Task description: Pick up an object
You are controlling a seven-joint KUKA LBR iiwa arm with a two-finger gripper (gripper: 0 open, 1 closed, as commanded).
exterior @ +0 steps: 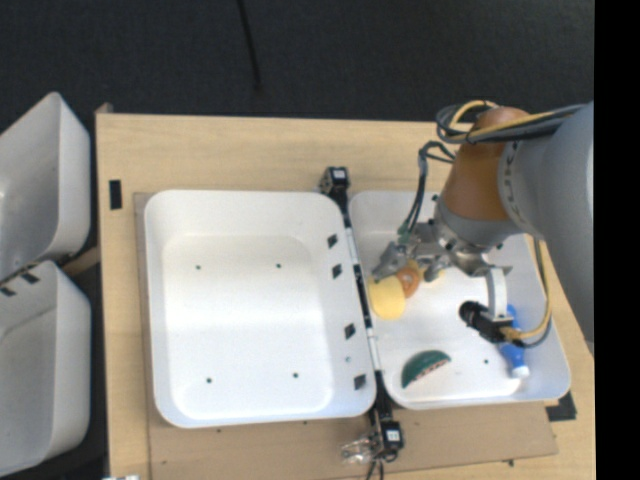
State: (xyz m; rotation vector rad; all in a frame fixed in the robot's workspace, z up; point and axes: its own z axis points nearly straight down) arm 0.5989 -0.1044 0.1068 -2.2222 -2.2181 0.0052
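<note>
Right bin (452, 320) holds yellow ball (387, 302) beside the hand (405, 271).

Two white bins (240, 298) (both plain), yellow round object (388, 302), green wedge (425, 365), tan bench (250, 153).

Pale wooden worktop (250, 153) across the middle of the frame, bearing two shallow white bins side by side. Left bin (160, 268) at centre-left. Right bin (480, 383) at lower right, holding a yellow round thing (387, 302) close to its left wall, a small orange thing (409, 284) touching that at its upper right, and a dark green half-round thing (425, 365) lower down, apart from both. Grey arm (550, 168) with orange band entering from the right edge, bent over the right bin. Tool (405, 268) just above the orange and yellow things; contact impossible to judge. White containers (35, 168) at the left edge, off the worktop.
</note>
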